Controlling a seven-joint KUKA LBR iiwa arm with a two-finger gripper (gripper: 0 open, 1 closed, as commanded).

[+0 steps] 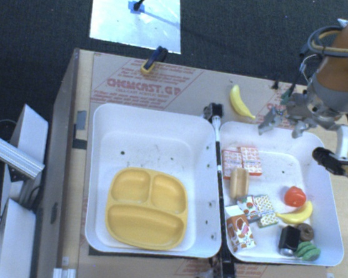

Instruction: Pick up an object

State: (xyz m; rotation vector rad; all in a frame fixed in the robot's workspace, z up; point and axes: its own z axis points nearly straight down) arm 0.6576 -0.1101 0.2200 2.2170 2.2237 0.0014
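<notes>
The room's floor is a dark speckled carpet [23,35]; at the far side lies a square shiny metal plate [138,11], and at the left edge stand white and silver aluminium frame pieces [15,153]. The surface [168,87] is a brown cardboard-covered board printed with red lettering, with a small yellow-and-black tool [152,60] lying at its far edge.

Two shallow white plastic bins sit side by side on it. The left bin [157,124] holds one yellow plastic divided plate [147,207] in its near half.

Just beyond the right bin [331,239], one yellow toy banana [241,103] lies on the cardboard. Inside the right bin are two red-and-white small boxes [242,161], one tan cylinder [238,183], three printed food packets [249,217], one red tomato-like ball [294,196], a second yellow banana [297,214], one black can [288,239], one brown ring [305,231] and one green knobbly piece [307,250].

The grey two-finger gripper [284,125] hangs over the right bin's far rim, right of the loose banana; its fingers stand apart with nothing between them.
</notes>
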